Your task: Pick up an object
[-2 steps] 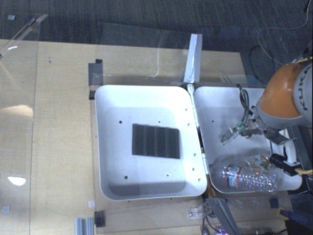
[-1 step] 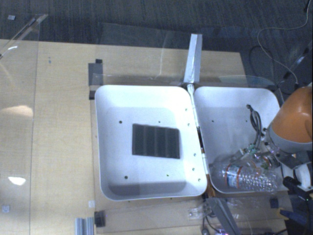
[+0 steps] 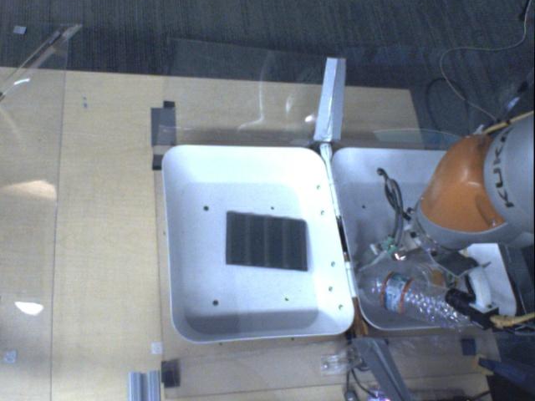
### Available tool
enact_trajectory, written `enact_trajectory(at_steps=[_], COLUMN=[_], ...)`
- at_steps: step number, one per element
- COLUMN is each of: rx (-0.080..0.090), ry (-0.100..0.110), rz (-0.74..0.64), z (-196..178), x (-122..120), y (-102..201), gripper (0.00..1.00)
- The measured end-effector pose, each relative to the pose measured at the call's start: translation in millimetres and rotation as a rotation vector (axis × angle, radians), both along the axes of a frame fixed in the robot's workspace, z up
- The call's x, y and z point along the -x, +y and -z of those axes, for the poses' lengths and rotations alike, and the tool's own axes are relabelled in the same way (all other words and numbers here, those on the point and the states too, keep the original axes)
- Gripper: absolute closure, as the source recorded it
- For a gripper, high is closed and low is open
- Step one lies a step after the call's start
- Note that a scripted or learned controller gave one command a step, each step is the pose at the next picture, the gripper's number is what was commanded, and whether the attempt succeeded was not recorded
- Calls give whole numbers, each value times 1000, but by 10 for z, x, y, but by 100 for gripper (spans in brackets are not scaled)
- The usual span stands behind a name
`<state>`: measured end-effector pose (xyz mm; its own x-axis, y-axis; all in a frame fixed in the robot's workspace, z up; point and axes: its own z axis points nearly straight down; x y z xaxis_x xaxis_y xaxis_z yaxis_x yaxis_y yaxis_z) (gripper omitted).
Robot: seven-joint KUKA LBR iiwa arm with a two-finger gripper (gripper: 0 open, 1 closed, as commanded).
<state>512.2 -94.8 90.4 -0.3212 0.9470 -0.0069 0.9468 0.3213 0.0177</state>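
A clear plastic bottle (image 3: 415,300) with an orange and blue label lies on its side near the front wall of the right bin (image 3: 361,192). My gripper (image 3: 391,250) hangs low over that bin, just above and to the left of the bottle, under the orange band of the arm (image 3: 458,192). Nothing visible sits between the gripper and the bin floor. A dark ribbed rectangular pad (image 3: 267,241) lies flat in the middle of the left bin (image 3: 191,186).
A grey upright post (image 3: 331,98) stands behind the seam between the two bins. The arm covers most of the right bin's right half. Bare wooden bench (image 3: 92,224) stretches to the left of the bins.
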Motion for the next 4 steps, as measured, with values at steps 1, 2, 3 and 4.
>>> enact_trajectory(at_steps=[1, 2, 3, 4], rx=[-3, -4, -1, 0], ry=[7, 11, 11, 8], rz=[166, 323, 202, 77], z=[15, 37, -555, 15], x=[-803, -1482, -985, -263], y=[-128, -223, -1110, -1109], gripper=[0, 0, 0, 0])
